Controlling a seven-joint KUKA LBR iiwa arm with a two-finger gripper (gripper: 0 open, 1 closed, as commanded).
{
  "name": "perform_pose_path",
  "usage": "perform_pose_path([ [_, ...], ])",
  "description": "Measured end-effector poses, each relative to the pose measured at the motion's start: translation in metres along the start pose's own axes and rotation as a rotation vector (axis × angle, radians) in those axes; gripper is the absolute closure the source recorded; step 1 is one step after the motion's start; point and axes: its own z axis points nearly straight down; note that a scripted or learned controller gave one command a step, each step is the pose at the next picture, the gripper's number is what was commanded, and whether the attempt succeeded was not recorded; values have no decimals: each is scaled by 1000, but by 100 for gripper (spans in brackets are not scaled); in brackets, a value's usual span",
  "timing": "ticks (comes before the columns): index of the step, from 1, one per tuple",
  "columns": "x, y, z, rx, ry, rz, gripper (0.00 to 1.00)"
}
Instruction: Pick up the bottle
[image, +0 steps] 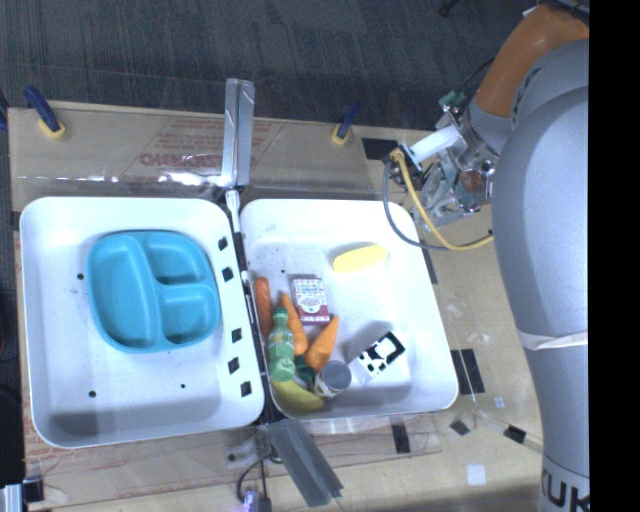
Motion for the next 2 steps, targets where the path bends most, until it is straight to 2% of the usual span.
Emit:
perform_pose_path([
  [1,-36,-3,-116,-5,7,-3,100],
  [2,6,4,-162,-4,5,11,100],
])
